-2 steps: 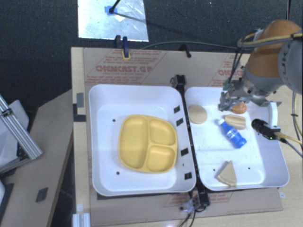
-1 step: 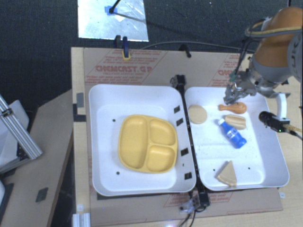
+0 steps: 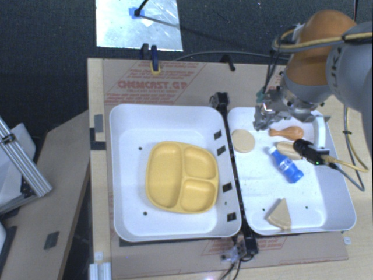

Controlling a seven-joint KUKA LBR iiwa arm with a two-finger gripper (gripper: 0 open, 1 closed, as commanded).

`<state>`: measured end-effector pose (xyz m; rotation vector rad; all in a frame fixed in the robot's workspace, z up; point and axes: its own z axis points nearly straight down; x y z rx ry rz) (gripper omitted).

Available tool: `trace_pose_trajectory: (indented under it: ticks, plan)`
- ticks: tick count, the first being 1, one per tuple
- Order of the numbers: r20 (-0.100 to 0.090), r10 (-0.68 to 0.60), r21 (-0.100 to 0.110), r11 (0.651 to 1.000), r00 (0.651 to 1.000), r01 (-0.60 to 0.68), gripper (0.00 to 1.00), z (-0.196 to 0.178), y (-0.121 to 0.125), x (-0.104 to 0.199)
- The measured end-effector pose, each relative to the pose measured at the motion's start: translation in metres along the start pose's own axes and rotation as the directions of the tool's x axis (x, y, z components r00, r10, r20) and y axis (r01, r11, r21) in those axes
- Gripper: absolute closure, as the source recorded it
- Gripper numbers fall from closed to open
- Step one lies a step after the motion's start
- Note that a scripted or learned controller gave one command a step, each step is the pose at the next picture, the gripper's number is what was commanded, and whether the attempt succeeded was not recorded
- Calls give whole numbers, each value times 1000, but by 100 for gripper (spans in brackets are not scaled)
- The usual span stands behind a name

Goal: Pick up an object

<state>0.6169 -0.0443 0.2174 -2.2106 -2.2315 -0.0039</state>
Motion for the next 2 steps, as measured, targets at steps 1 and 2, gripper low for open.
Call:
trace_pose_trajectory:
  ticks: [1, 2]
  plan:
    - [0, -1, -1, 1000, 1000, 1, 100, -13, 5, 53]
    - [0, -1, -1, 1000, 1000, 1, 100, -14, 5, 117]
